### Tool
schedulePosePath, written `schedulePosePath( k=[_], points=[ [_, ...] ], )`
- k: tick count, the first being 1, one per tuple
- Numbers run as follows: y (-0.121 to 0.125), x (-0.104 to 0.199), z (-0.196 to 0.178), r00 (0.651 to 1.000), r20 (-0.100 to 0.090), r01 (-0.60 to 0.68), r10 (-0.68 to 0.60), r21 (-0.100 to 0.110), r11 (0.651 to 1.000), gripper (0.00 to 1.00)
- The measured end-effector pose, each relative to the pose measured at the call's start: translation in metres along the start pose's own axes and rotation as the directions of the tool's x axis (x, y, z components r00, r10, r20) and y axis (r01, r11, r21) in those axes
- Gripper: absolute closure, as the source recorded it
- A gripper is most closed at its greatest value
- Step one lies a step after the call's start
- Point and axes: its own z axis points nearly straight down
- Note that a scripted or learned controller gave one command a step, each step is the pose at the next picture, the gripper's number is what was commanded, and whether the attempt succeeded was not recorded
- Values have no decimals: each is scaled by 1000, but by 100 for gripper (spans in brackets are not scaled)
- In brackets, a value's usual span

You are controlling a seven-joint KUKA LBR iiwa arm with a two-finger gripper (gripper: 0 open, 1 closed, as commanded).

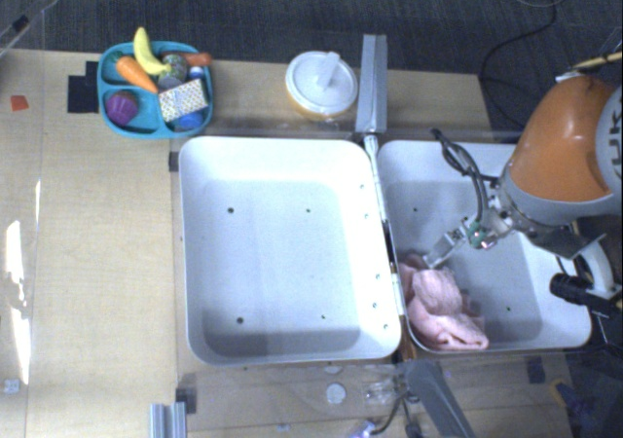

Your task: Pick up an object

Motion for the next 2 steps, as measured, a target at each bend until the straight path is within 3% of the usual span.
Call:
schedulePosePath(
  k=[1, 2],
  points=[
    [-28, -20, 88, 992, 3, 125, -125, -5, 992, 0],
    [-24, -20, 76, 992, 5, 128, -128, -13, 992, 100]
  ],
)
